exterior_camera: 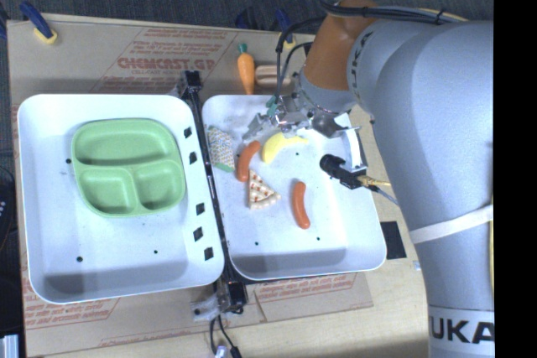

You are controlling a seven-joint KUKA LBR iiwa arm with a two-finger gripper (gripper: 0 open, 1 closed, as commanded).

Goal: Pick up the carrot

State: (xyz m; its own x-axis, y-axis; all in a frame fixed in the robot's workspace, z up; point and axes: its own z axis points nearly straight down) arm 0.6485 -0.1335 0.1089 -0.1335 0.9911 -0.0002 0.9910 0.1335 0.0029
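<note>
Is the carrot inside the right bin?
No, the carrot lies on the bench just beyond the right bin's far rim.

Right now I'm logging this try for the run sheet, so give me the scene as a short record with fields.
target: carrot, lying on the cardboard just beyond the right bin's far rim
gripper: gripper low over the far end of the right bin, near the banana
carrot held: no, it lies apart from the gripper
right bin contents: banana, two sausages, pizza slice, a patterned item by the left wall
left bin contents: green divided tray
</note>
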